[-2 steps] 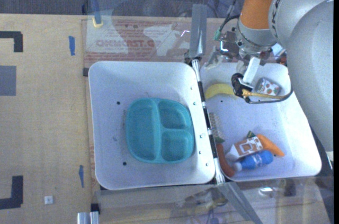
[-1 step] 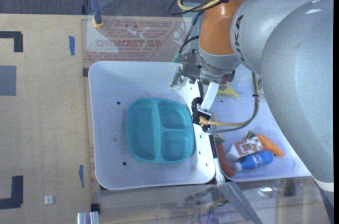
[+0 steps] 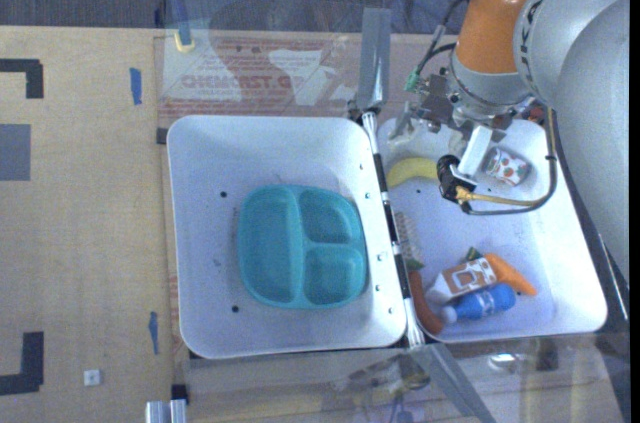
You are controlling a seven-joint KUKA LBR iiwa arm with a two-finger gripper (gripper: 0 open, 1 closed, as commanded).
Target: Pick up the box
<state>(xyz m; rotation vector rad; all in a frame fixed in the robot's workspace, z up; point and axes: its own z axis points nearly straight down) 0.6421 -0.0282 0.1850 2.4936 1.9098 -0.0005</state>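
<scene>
Hand (image 3: 432,114) hangs over right bin's (image 3: 562,251) far end, near banana (image 3: 410,173).

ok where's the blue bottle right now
In the right bin, close to its near edge, the blue bottle lies just in front of the carrot.

Nothing legible here
Red lettering on the clear sheet (image 3: 245,76) is too blurred to read; the print on the box (image 3: 462,279) is too small.

Banana (image 3: 405,174) partly hidden behind the pincer (image 3: 432,123)
</scene>
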